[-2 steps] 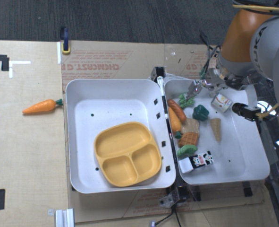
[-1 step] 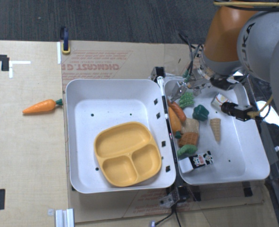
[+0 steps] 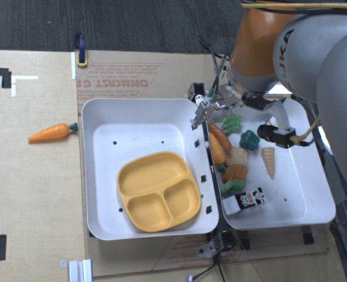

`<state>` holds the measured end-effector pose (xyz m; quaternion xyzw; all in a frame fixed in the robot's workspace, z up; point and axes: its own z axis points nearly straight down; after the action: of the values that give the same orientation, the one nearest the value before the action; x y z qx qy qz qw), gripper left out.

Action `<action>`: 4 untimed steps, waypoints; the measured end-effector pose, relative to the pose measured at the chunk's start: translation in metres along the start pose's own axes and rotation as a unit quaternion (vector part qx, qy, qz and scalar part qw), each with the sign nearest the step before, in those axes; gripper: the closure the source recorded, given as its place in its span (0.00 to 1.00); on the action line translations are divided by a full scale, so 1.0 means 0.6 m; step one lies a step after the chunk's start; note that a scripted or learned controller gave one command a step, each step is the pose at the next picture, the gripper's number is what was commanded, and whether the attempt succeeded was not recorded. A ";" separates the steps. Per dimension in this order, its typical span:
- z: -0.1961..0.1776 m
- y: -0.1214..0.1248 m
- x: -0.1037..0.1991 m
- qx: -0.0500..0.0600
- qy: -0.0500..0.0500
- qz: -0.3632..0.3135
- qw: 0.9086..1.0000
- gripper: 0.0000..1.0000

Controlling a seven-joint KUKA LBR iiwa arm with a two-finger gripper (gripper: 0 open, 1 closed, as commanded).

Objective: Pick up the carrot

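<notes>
A carrot (image 3: 50, 133) with a small green top lies on the bare bench (image 3: 26, 187), well to the left of the yellow divided plate (image 3: 158, 190) and somewhat farther from the camera than it, outside both bins; its green end points towards the plate's side. The plate itself sits in the left bin (image 3: 103, 157), in that bin's near half.

To the right of the plate, past the shared bin walls, the right bin (image 3: 314, 216) holds a cluster of toy foods. Closest to the plate is an orange carrot-like piece (image 3: 216, 150) lying along the bin's left wall, with a redder piece (image 3: 221, 135) touching it on its far side. Farther right of the plate come a leafy green piece (image 3: 232, 123), a dark green pepper (image 3: 249, 138), a tan block (image 3: 236, 163) and a pale cone (image 3: 269, 160). A small green piece (image 3: 233, 186) and a black-and-white carton (image 3: 251, 199) lie level with the plate.

The grey arm (image 3: 314, 46) reaches in from the right of the plate. The gripper (image 3: 207, 109) hangs above the wall between the bins, beyond the plate's far right corner and just over the orange pieces. How its jaws stand cannot be made out among the cables and metal parts, and nothing can be seen pinched there
</notes>
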<state>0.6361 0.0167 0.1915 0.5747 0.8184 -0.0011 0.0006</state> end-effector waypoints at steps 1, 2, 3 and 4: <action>0.000 -0.090 0.096 0.001 0.001 -0.071 0.997 0.00; 0.000 -0.199 0.087 0.000 0.001 -0.088 0.996 0.00; 0.000 -0.153 -0.019 -0.001 -0.001 -0.060 0.998 0.00; 0.001 -0.053 0.030 -0.001 0.000 -0.176 0.984 0.00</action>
<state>0.5999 0.0229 0.1910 0.4213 0.9069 -0.0003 0.0014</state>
